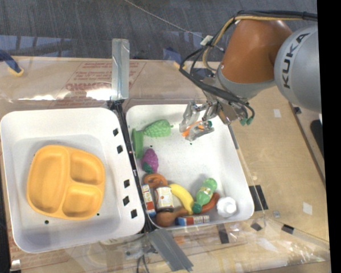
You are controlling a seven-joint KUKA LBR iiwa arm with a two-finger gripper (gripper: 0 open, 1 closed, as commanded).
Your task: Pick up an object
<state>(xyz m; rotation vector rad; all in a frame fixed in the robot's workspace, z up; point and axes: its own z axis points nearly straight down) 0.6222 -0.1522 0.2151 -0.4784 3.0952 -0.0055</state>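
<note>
the gripper (194, 128) hangs over the top part of the right bin (231, 158), near its 12 o'clock edge. its silver fingers (188, 119) point down and look close together, with a small orange thing (199, 127) seen between them. it is too small to tell what that thing is. the grey arm with its big orange band (247, 52) comes in from 2 o'clock.

just at 9 o'clock from the gripper lies a bumpy green toy (157, 128), close by but not touching it. a flat green piece (138, 143) leans along the bin's 9 o'clock wall. below it sits a purple toy (150, 160).

the other toys crowd the 6 o'clock end of the right bin. there is a yellow banana (183, 197) in the middle of the pile. a small can (163, 199) stands at its 9 o'clock side. a green bottle (205, 192) lies at its 3 o'clock side, and a white cap (226, 206) sits in the corner at 5 o'clock.

the left bin (22, 126) holds a yellow tray (65, 181) with three parts. it lies flat, well apart from the gripper.
</note>
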